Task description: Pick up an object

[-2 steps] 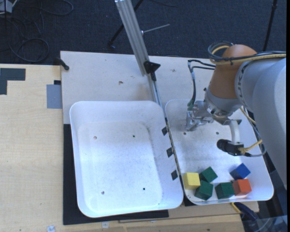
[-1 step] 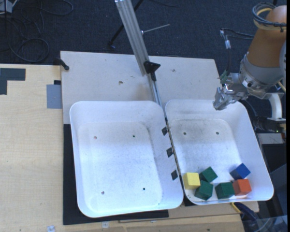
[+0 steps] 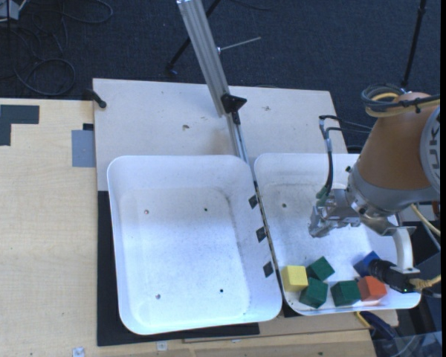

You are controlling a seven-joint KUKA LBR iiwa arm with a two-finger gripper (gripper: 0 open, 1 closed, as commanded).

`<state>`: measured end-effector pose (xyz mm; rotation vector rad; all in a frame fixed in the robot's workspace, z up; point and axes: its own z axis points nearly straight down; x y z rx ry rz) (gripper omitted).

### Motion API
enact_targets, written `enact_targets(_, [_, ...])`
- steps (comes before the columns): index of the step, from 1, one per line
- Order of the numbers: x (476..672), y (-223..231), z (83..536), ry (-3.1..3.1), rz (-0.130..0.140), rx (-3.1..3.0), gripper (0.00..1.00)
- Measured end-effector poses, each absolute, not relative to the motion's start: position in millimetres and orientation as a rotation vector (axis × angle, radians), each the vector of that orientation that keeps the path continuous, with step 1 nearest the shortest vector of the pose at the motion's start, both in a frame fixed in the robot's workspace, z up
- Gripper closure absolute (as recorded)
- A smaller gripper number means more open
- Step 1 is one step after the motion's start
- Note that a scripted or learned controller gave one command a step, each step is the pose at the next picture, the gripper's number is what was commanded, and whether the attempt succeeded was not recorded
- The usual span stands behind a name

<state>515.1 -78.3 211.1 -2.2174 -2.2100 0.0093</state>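
Two bins side by side: left bin [image 3: 134,199], right bin [image 3: 282,177]. Blocks [image 3: 316,281] clustered in right bin's near corner; gripper [image 3: 321,225] above its middle, behind blocks.

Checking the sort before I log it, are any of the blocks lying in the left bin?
No, the yellow block and the other blocks all sit in the right bin, bunched along its near edge.

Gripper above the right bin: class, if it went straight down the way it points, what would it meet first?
Probably the bare white floor of the right bin. The gripper hangs up-view of the blocks, nearest the dark green block, though depth is unclear.
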Motion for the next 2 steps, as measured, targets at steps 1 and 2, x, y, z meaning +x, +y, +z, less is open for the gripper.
enact_targets(1, [563.6, -99, 97, -2.214, 0.010, -2.218, 1.00])
enact_targets(2, [563.8, -101, 111, -2.207, 0.005, -2.229, 1.00])
